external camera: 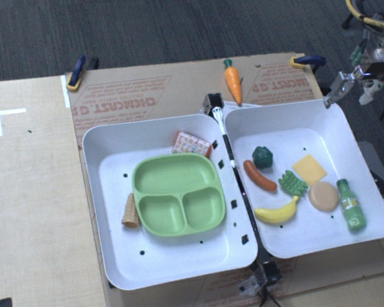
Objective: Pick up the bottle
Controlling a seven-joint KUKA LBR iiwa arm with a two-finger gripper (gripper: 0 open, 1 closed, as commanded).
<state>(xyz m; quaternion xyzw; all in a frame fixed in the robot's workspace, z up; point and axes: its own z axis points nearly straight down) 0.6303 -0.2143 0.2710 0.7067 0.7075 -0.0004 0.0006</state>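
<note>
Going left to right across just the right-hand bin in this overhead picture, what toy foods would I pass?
Sausage → banana → cheese slice → green bottle. The broccoli, leafy green and round bun overlap these in left-right position, so I left them out.

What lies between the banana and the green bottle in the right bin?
In the camera view, a round tan bun lies between the banana and the green bottle.

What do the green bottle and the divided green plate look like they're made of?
The small green bottle with a label looks like translucent plastic, faintly glossy. The pale green three-compartment plate looks like matte moulded plastic, uniform in colour with soft rounded rims. Neither can be confirmed by sight alone.
</note>
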